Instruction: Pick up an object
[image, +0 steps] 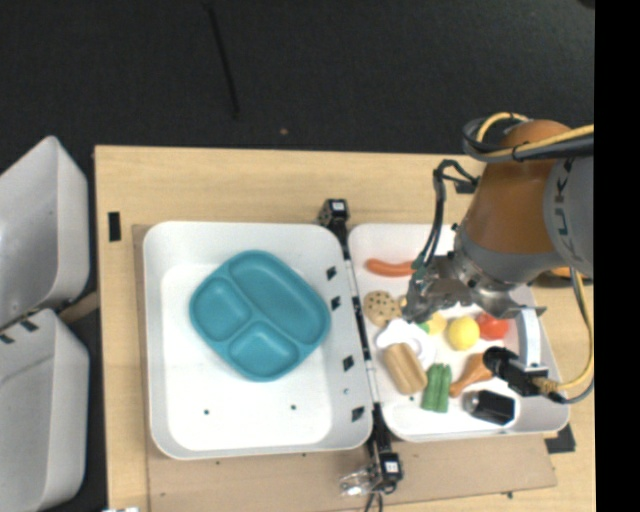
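My gripper (420, 303) is low over the middle of the right bin (400, 238), reaching in from the right under the grey and orange arm. Right by it lie a speckled cookie (377, 305) to its left, a white piece (400, 336) just below it, and a yellow ball (462, 332) to its lower right. A red-orange sausage shape (388, 267) lies toward the back of the bin. Nothing shows between the fingers.
Toward the front of the right bin lie a tan bread roll (404, 367), a green piece (436, 388), an orange carrot (470, 372) and a red piece (493, 326). The left bin (170, 400) holds a blue divided plate (260, 313).
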